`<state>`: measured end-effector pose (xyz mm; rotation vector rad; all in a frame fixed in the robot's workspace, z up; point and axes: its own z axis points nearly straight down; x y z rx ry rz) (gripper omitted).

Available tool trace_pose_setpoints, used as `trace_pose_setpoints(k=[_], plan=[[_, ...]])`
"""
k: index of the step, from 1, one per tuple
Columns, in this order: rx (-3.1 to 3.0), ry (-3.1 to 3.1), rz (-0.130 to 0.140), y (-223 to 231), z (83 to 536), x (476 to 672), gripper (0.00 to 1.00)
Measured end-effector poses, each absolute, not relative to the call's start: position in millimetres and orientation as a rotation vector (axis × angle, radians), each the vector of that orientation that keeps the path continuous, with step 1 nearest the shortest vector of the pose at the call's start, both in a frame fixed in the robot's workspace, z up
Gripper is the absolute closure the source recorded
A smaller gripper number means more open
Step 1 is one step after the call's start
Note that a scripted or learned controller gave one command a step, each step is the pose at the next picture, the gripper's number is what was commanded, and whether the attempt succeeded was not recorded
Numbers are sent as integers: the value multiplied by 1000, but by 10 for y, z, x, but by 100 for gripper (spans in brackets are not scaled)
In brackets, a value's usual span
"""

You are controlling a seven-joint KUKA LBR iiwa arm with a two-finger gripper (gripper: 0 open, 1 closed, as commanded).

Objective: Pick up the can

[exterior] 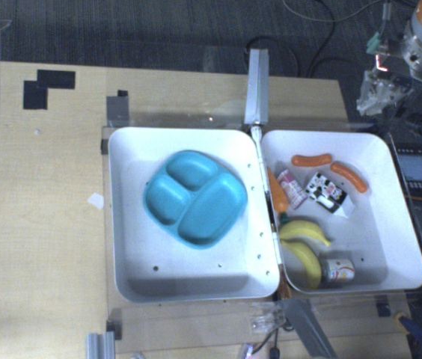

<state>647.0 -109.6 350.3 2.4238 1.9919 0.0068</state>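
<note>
White plastic forms the two bins on the bench (39,223). A blue divided plate (196,198) is held in the left bin (125,275). In the right bin (402,200), two sausages (312,159) (349,176), an orange carrot (277,194), a pink packet (293,189) and a black-and-white box (325,191) are scattered at the far side. The can (338,270) is laid on its side at the near edge, touched on its left by two bananas (304,249). The hand (379,96) is seen well apart, beyond the far right corner; whether it is released or clenched cannot be told.
</note>
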Motion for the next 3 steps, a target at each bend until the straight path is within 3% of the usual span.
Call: trace_pose_setpoints(k=[1, 2, 3], plan=[[2414, 1996, 13, -1083, 3623, 6484, 100], [2382, 2044, 5, -411, 2982, 6415, 100], [2203, 2234, 8, 456, 3477, 6120, 100]])
